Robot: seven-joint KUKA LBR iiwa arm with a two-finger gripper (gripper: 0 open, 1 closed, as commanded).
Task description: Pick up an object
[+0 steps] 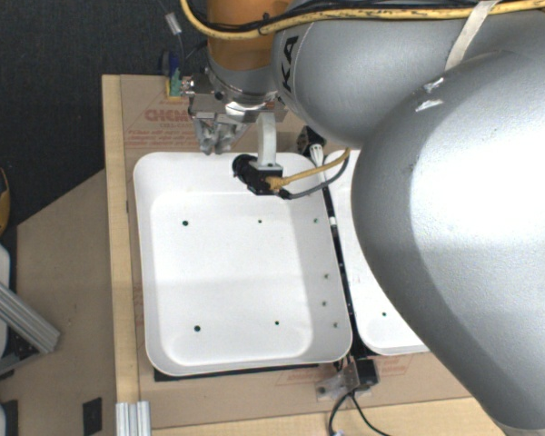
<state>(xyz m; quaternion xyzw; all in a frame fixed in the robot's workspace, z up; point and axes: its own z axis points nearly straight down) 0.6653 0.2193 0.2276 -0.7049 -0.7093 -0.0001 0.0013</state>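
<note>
My gripper [218,139] hangs below the orange wrist band at the far rim of the left white bin [154,243], near its back middle. A black fitting with a tan cable [254,174] sits just right of it, over the bin's back edge. The bin floor shows a few small dark dots and a shadow across its near half. I cannot make out any loose object near the gripper. The bulky grey arm [436,153] covers the upper right of the view and hides most of the right bin [381,330].
Both bins rest on a tan board [118,153] with red print at its far edge. A black divider strip [339,252] runs between the bins. A small connector and cable [350,380] lie at the front. A metal rail [18,312] is at left.
</note>
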